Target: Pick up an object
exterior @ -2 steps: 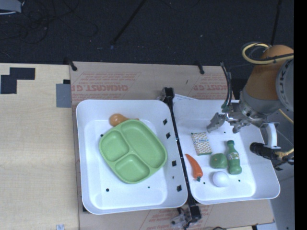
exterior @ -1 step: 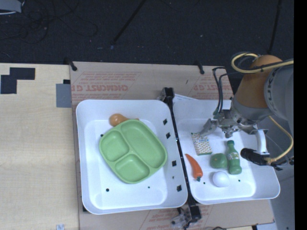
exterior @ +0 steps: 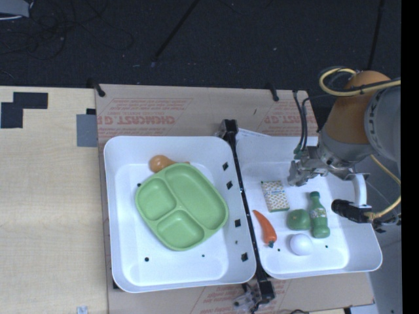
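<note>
In the right bin (exterior: 353, 257) lie a small patterned square packet (exterior: 275, 195), a red-orange pepper (exterior: 265, 226), a round green item (exterior: 298, 219), a green bottle (exterior: 319, 214) on its side and a white ball (exterior: 300, 244). My gripper (exterior: 300, 174) hangs over the upper middle of that bin, just up and right of the packet and above the bottle's cap. Nothing shows in its grasp. The grey arm with its orange band (exterior: 357, 120) comes in from the right.
The left bin (exterior: 124, 241) holds a green divided plate (exterior: 181, 205) with an orange round item (exterior: 159, 163) tucked at its upper left edge. A black divider (exterior: 239, 195) runs between the bins. Cardboard lies under both.
</note>
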Controlling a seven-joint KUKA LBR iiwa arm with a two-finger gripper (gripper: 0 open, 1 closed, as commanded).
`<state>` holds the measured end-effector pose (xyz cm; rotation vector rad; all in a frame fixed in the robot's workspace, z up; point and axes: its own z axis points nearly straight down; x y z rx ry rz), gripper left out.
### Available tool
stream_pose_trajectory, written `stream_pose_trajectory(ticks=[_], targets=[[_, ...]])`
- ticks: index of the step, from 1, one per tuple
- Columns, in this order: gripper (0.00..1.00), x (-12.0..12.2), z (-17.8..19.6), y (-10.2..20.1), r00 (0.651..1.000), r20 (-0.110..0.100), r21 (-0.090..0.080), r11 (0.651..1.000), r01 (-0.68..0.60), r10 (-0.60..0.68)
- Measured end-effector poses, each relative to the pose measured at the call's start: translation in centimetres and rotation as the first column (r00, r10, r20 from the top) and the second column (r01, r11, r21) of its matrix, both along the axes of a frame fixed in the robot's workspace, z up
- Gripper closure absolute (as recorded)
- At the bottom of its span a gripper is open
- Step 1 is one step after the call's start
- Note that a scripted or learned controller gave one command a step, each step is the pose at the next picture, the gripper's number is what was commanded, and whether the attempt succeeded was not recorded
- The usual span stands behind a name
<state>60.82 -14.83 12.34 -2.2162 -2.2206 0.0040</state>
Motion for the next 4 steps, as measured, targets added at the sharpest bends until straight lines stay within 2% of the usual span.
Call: stream_pose_trajectory(ticks=[2, 3, 4], targets=[[1.00, 0.4, 11.4, -0.4, 1.000, 0.008, -0.002, 1.000, 0.000, 0.000], [1.00, 0.4, 13.5, -0.5, 1.000, 0.005, -0.001, 1.000, 0.001, -0.001], [1.00, -0.6, 12.7, 4.2, 1.000, 0.001, 0.001, 1.000, -0.001, 0.001]])
